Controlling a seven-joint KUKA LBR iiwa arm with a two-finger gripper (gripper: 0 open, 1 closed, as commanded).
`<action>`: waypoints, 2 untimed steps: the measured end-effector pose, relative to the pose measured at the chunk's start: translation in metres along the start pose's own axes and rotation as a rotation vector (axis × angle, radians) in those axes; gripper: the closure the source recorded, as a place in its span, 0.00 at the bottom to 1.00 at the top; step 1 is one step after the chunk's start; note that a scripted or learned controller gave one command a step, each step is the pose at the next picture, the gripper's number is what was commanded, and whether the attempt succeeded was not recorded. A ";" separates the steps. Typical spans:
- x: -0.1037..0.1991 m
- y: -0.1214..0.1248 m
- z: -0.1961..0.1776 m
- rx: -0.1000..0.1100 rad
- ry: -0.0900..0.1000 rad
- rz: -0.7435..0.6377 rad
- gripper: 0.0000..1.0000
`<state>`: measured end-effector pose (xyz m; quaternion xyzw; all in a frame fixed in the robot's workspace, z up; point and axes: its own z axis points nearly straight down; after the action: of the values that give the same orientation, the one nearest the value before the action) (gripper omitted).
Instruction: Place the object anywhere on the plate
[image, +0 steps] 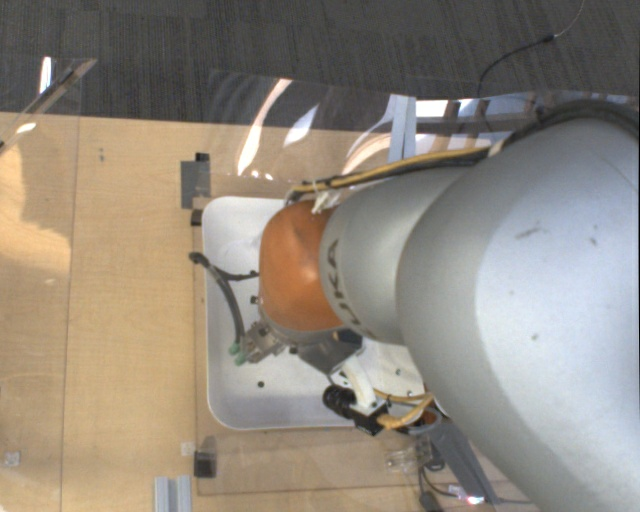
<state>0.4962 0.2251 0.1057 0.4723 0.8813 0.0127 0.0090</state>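
The arm (500, 260) is pale grey, smooth and unpatterned, with a few small dark scuffs. Its band (295, 270) is a dull orange. Under the band, the bin (225, 400) is plain white, with one small dark speck (261, 383) on its floor. Beside the band, a black hose (228, 295) ends in a green tip (238, 352). A yellow cable (420, 168) runs along the arm above the band. The bench (100, 330) around the bin is light wood with a faint grain. Beyond it, the floor (300, 40) is dark grey carpet with fine ribbing.
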 end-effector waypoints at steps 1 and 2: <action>-0.020 0.028 -0.122 0.021 0.006 -0.276 1.00; -0.009 -0.014 0.009 0.025 0.004 -0.054 1.00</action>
<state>0.4898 0.2103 0.0968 0.4486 0.8937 0.0024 0.0014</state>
